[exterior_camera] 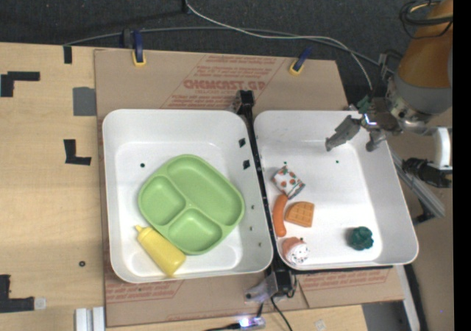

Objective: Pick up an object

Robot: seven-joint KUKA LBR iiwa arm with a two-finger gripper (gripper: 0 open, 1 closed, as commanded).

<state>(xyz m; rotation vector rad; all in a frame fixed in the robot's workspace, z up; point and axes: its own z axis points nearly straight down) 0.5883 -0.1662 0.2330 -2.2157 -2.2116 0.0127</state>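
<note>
- So the claw (pixel 355 133) is parked over the upper right part of the right bin (pixel 383 197), near the bin's far edge, and the arm (pixel 423 65) comes in from the right side.
- Fingers look spread apart, with nothing between them. It's holding zilch right now.
- Stuff to grab is all lower down in that same bin: a small white patterned toy (pixel 288 181), an orange carrot-looking stick (pixel 280 214) just beside a waffle piece (pixel 300 214), a little pinkish-white toy (pixel 296 250) near the front wall, and a dark green lump (pixel 360 237) off on its own at the right.
- Left bin (pixel 118 175) has a green divided plate (pixel 191 203) and a yellow bottle (pixel 159 250) touching its lower-left edge.
- I'd call this the approach stage; no pick has started.
- The next move needs it to travel toward the front of the bin, line up over one item and drop down. The green lump looks like the easiest bet since nothing crowds it; the carrot and waffle are tight together, so it could nudge both.
</note>
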